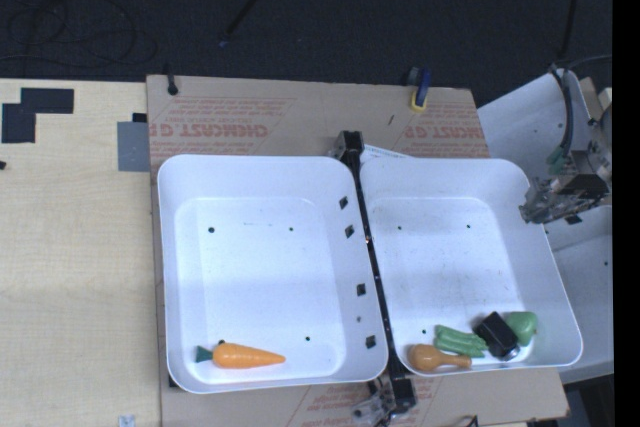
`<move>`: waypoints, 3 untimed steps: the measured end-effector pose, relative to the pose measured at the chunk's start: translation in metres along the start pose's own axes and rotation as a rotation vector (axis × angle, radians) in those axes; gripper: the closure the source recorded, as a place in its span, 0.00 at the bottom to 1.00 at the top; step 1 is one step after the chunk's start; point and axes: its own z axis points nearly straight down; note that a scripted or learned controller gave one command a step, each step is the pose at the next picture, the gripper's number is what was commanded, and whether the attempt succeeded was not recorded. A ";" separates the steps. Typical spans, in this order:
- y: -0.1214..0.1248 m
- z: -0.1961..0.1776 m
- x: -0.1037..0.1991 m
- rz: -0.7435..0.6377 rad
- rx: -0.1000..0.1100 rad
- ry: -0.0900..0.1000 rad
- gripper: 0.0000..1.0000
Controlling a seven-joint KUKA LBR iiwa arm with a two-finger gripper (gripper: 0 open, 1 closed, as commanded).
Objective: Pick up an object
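The surface (80,255) carries two white bins side by side. The left bin (255,177) holds one orange carrot (248,356) near its front edge. The right bin (452,177) has a small cluster in its front corner: a green vegetable (459,341), a black block (497,334), a green rounded piece (522,323) and a tan pear-like piece (437,358). The claw (562,195) sits at the right bin's far rim, well apart from everything; whether it is released or clenched I cannot tell. Nothing looks lifted, so the pick seems not yet begun.

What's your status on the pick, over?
Gripper at right bin's right rim, nothing seen in it. Green, black and orange items clustered in that bin's near corner. Carrot alone in left bin.
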 end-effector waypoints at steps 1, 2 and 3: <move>-0.015 -0.024 -0.020 0.003 -0.001 -0.001 1.00; -0.061 -0.079 -0.034 0.004 -0.003 -0.002 1.00; -0.021 0.034 -0.031 0.001 0.010 0.004 1.00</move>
